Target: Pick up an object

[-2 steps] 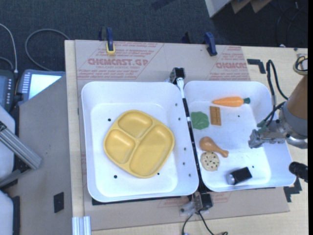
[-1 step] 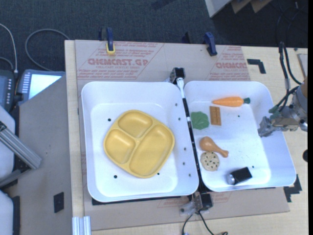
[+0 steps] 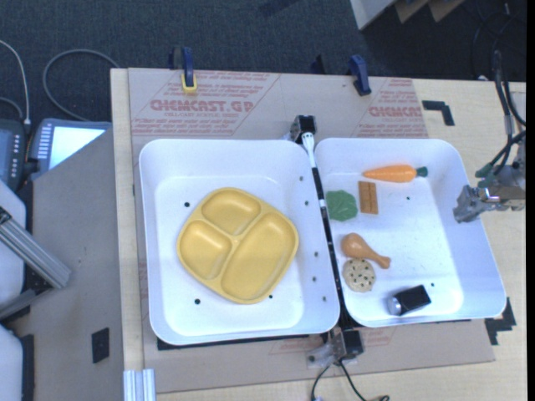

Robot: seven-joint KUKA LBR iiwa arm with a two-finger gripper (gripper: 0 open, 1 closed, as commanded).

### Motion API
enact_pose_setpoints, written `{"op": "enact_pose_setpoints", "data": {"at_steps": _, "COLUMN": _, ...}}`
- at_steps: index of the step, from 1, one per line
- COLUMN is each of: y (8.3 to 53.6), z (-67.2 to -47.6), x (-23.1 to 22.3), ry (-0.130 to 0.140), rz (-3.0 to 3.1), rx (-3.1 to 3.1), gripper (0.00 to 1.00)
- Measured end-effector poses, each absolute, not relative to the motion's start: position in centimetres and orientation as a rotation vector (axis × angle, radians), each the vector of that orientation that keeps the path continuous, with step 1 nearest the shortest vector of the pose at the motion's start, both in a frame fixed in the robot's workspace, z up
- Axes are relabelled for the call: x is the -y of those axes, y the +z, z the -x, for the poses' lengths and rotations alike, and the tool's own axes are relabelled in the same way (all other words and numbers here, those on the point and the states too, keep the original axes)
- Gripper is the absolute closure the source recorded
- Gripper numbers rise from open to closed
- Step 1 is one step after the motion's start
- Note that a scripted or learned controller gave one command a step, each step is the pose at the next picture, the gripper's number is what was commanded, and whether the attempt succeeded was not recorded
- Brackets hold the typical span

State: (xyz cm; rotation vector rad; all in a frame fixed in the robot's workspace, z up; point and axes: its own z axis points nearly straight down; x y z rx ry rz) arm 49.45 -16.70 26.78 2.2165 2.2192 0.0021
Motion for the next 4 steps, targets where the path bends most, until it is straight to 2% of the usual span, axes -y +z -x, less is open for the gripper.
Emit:
{"op": "enact_pose_setpoints", "data": {"at_steps": 2, "y": 24.9, "z": -47.9, "x": 6.1, "ry": -0.001, "rz": -2.219, "rx": -2.228, "gripper": 1.00}}
{"op": "enact_pose_setpoints", "data": {"at_steps": 4, "y": 24.4, "z": -48.5, "x": -6.3, "ry": 0.000, "rz": -2.217, "rx": -2.227, "gripper": 1.00}}
